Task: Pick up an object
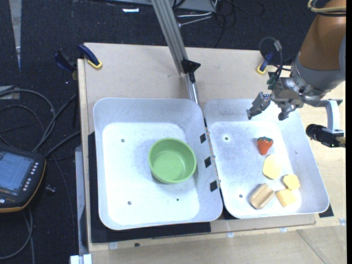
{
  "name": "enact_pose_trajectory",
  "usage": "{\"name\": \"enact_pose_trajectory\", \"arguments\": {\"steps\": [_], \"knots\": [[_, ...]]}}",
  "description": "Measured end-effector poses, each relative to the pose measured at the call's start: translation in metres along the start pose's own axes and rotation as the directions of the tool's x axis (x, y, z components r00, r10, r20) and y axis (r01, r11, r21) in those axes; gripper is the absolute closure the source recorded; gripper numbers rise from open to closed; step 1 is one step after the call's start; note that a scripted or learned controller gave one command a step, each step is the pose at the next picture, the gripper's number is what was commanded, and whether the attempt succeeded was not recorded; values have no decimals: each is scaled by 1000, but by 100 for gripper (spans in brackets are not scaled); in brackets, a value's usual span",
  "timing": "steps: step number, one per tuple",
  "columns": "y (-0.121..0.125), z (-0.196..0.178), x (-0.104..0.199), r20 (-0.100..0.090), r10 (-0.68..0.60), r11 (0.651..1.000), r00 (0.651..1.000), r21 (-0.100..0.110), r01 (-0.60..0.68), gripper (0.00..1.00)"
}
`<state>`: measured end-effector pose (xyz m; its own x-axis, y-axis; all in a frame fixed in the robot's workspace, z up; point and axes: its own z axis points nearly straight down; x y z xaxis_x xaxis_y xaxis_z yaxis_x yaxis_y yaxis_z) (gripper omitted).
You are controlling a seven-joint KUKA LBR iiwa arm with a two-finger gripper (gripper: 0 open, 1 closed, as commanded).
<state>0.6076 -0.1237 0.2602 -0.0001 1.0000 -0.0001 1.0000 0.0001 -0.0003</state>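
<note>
**Arm above the right bin, jaws open and holding nothing**

The gripper (271,111) hangs over the far edge of the right bin (236,172), its jaws spread with nothing between them. Just near of it lies a strawberry (265,144); nearer still are a yellow slice (271,168), two yellow blocks (287,190) and a bread roll (260,196). The left bin (118,202) holds a green bowl (172,160).
</note>
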Motion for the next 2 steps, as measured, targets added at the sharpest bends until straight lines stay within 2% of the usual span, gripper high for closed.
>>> {"name": "enact_pose_trajectory", "arguments": {"steps": [2], "knots": [[8,110,0,-1,0,1000,1000,5,0,0]]}}
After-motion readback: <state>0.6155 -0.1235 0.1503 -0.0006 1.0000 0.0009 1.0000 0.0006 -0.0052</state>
